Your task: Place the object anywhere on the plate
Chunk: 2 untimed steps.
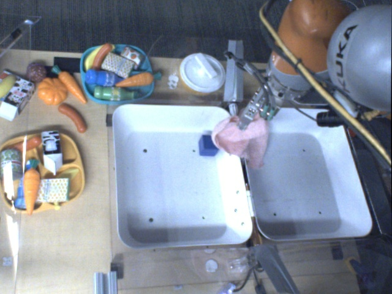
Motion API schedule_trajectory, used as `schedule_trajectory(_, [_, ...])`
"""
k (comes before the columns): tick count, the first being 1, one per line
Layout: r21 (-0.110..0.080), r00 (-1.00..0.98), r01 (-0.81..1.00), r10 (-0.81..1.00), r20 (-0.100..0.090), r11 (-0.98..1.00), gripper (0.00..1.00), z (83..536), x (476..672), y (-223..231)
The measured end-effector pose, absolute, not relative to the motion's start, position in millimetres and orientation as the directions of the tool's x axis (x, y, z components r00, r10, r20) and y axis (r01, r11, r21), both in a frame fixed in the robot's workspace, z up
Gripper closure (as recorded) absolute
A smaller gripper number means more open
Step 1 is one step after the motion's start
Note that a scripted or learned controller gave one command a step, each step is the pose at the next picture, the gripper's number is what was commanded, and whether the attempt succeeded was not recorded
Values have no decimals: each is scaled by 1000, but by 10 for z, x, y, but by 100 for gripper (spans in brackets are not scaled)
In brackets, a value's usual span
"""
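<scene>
A pink cloth (pixel 243 139) hangs bunched over the divider between the two white bins, and its top is pinched in my gripper (pixel 248 119). The fingers are shut on the cloth's upper edge, and the rest droops down towards the right bin (pixel 312 188). Just left of the cloth, a small blue block (pixel 208 146) lies on the floor of the left bin (pixel 171 195). A round white plate (pixel 202 72) sits on the bench behind the left bin's far right corner, above and to the left of the gripper.
A blue bowl (pixel 92 90) of toy food stands at the back left. A yellow tray (pixel 75 164) with more toys sits at the left, and loose toy vegetables (pixel 61 90) lie between them. A grey metal post (pixel 231 78) stands next to the plate.
</scene>
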<state>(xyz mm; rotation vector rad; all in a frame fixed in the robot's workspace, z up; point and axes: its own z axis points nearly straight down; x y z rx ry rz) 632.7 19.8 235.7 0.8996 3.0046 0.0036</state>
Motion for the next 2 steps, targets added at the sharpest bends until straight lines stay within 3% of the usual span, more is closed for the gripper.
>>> schedule_trajectory(1, [3,-984,179,179,-6,984,100,2324,6270,662])
schedule_trajectory(2, [2,-1000,0,0,-5,1000,100,2229,6054,1195])
